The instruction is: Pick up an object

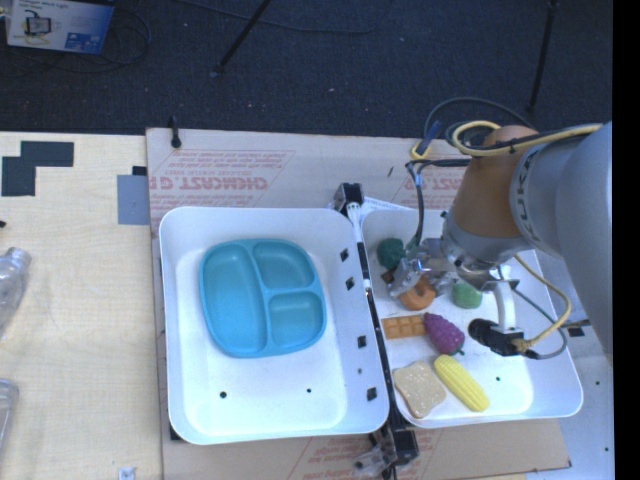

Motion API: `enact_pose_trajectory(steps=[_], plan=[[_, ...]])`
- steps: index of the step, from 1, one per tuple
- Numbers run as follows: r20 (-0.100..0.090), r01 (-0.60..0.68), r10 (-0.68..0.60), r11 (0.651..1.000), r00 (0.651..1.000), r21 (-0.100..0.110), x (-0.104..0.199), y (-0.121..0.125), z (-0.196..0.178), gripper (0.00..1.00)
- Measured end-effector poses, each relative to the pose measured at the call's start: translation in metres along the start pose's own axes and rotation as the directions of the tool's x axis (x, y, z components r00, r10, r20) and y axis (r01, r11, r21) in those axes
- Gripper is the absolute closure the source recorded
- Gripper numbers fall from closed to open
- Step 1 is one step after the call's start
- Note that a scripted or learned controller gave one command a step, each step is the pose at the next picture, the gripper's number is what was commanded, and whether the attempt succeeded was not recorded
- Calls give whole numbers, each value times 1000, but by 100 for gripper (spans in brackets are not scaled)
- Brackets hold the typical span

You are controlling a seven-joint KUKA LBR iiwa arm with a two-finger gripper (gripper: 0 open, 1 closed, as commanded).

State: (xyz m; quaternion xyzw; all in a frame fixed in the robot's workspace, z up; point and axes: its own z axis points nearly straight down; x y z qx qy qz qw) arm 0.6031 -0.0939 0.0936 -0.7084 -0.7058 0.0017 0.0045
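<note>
At the near edge of the right bin lie a slice of toast and a yellow corn cob, with a purple grape bunch and an orange waffle piece just behind them. Farther back the gripper is low over a small orange toy, beside a dark green toy; I cannot tell how the gripper stands. In the left bin rests a blue divided plate.

The bench has a pale wooden top. A brown cardboard sheet lies on it in the middle of the frame. Two white bins, the left bin and the right bin, sit side by side on this cardboard.
</note>
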Motion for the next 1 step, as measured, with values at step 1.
enact_pose_trajectory(steps=[1], plan=[[4, 5, -5, 1000, 1000, -2, 53, -8, -91, 100]])
